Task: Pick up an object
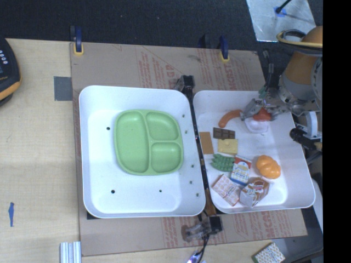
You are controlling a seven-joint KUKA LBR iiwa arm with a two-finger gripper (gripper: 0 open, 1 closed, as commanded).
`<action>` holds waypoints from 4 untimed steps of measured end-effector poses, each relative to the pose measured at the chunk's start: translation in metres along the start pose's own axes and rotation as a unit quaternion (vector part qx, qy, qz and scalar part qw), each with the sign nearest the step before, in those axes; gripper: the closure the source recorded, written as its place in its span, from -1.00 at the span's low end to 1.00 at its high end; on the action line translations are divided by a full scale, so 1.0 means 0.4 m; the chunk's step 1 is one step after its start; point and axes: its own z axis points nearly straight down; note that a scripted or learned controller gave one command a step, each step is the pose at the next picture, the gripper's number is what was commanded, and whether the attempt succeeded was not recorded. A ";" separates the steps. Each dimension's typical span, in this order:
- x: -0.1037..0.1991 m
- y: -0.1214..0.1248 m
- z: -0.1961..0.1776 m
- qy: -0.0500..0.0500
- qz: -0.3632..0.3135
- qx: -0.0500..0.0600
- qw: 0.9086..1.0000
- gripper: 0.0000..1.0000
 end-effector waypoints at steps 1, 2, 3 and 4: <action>0.001 -0.002 -0.029 0.001 -0.002 0.001 1.000 1.00; 0.093 -0.006 -0.010 0.001 -0.001 0.004 1.000 1.00; 0.259 -0.003 0.003 0.001 -0.002 0.003 1.000 1.00; 0.247 -0.006 0.003 -0.001 0.000 0.004 1.000 -1.00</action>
